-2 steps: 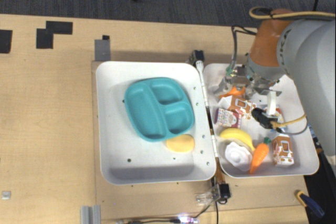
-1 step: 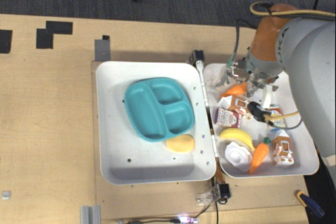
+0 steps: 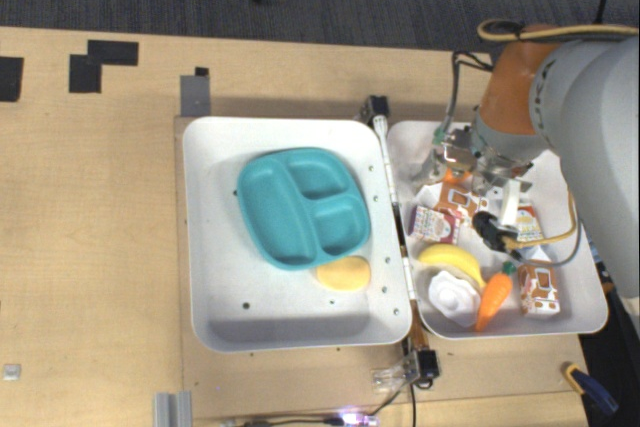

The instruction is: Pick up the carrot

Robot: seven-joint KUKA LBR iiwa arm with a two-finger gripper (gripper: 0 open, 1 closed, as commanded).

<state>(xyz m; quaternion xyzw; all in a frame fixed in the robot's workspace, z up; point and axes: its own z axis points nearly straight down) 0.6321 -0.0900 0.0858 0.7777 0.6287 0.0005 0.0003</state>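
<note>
The claw point(image 3: 470, 177), whose spread I cannot tell, hangs over cartons point(image 3: 440, 220) at the right bin's point(image 3: 590, 315) far side, well apart from the carrot point(image 3: 491, 300), which lies wedged between a white bottle point(image 3: 452, 295) and banana point(image 3: 452, 261), so a descent may snag a neighbour instead.

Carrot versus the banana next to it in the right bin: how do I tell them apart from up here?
The carrot is orange with a green tip and tapers straight to a point; the banana is yellow and curved. The carrot lies nearer the bin's front edge, slanting, while the banana lies crosswise farther back. Both lie in the right bin, beside a white object.
</note>
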